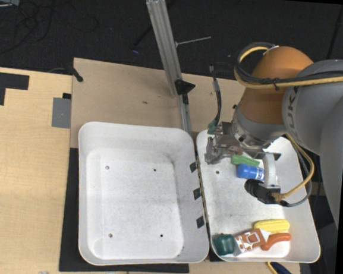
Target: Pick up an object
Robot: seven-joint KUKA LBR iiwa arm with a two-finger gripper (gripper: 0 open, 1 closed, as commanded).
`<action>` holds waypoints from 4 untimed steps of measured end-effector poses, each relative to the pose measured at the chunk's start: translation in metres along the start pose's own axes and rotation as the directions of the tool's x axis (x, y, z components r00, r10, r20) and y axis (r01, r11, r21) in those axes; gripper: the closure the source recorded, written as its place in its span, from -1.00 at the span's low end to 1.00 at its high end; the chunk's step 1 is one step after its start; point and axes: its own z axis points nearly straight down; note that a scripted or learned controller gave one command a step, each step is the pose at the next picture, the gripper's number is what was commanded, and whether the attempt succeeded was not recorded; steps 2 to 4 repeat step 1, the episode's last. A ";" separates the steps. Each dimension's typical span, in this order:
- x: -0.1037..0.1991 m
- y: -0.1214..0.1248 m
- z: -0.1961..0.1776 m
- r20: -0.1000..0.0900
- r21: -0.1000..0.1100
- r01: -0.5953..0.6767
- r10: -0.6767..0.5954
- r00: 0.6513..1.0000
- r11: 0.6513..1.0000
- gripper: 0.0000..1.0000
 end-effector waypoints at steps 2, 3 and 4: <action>0.053 -0.003 0.008 0.001 0.003 -0.002 0.002 1.000 1.000 1.00; 0.053 -0.003 0.008 0.001 0.003 -0.002 0.002 1.000 1.000 1.00; 0.053 -0.003 0.008 0.001 0.003 -0.002 0.002 1.000 1.000 1.00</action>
